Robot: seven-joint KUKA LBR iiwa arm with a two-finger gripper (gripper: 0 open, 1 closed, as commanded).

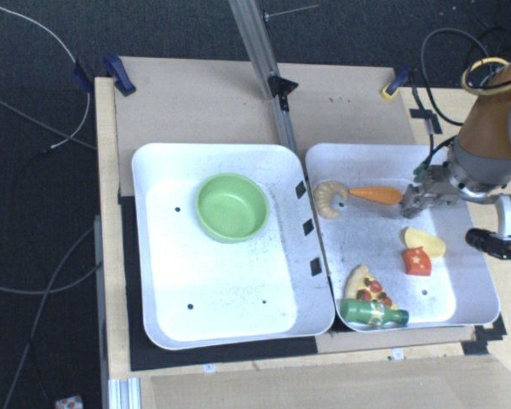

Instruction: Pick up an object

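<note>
The carrot (pixel 376 195) lies lengthwise left-right, its right tip just beside the gripper (pixel 415 201); whether the fingers grasp it I cannot tell.

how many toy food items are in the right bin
6 in the right bin: croissant and carrot at the far end, the carrot's tip by the claw; yellow piece and red piece mid-right; pizza slice and green bottle at the near edge. The arm may hide more.

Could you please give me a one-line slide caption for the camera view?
Claw low in the right bin at the carrot's tip; green bowl in the left bin.
</note>
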